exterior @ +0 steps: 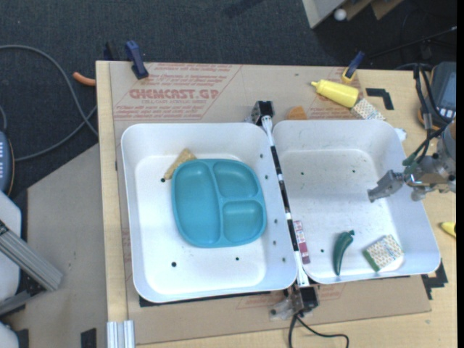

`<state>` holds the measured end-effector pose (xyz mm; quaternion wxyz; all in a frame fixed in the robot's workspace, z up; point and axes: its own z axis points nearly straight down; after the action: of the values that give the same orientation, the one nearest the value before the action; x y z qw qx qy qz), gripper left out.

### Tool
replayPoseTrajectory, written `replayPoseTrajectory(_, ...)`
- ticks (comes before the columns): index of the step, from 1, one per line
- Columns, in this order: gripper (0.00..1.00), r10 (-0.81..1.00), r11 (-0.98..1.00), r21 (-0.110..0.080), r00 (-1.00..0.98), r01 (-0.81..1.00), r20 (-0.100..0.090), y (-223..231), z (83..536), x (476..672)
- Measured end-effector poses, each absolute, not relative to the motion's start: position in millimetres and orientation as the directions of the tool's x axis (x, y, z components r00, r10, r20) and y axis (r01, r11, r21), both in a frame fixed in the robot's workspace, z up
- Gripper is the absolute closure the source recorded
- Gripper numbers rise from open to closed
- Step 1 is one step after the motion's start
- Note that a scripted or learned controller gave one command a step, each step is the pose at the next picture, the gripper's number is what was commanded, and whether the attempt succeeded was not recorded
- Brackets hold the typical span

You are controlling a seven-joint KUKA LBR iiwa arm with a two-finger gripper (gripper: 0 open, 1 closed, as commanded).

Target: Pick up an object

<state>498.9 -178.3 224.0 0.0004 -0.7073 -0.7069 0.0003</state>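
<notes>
Your claw (383, 188) hangs at the right bin's (326, 140) right edge; I cannot tell its state. No object grasped yet: next, descend on the pepper (341, 251) below-left.

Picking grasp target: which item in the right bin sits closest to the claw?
The patterned sponge, at the bin's near right corner below the claw. The green pepper lies further left, toward the bin's middle.
</notes>
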Motion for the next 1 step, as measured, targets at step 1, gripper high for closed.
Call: replayPoseTrajectory(1, 0.00, 1.000, 0.001, -0.002, -0.001, 1.000, 0.001, -120.4, 130.4, 478.6)
